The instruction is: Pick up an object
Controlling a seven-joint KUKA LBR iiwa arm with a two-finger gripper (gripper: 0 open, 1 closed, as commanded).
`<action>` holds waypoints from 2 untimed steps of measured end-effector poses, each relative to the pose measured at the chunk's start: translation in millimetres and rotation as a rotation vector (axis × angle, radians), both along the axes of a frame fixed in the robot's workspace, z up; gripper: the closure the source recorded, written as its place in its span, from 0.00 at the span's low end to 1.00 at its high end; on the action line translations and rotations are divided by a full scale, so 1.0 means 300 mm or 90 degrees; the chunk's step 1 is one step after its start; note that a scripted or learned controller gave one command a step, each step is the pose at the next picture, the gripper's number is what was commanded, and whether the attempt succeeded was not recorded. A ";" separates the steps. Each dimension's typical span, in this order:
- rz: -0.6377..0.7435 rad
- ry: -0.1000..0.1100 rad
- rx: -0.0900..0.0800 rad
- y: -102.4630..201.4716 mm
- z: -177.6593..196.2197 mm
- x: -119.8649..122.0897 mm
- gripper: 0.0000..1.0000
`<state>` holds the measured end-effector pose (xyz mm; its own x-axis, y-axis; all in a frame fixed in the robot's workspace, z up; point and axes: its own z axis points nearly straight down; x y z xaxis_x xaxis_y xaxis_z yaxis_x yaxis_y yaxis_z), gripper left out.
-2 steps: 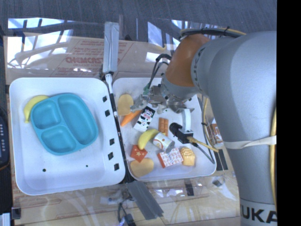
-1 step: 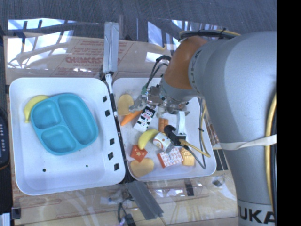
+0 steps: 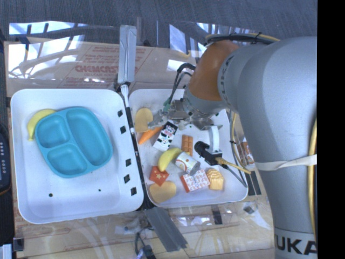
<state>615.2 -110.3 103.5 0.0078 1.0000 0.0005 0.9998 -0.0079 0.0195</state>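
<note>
Bright even light; window glare along bench top; slightly soft focus.

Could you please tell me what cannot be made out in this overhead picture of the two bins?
- The claw: the arm's wrist looms over it, so whether it is open or shut is unclear.
- The right bin: its far right part is hidden behind the arm.
- The yellow banana in the left bin: partly covered by the blue tray.
</note>
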 end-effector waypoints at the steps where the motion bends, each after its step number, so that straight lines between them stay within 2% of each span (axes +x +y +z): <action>1: 0.029 0.001 -0.003 0.001 -0.004 -0.023 0.00; 2: 0.032 0.004 -0.002 0.005 0.025 -0.025 1.00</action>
<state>607.8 -108.7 110.9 -0.0427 0.9991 -0.0025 0.9990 0.0427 0.0131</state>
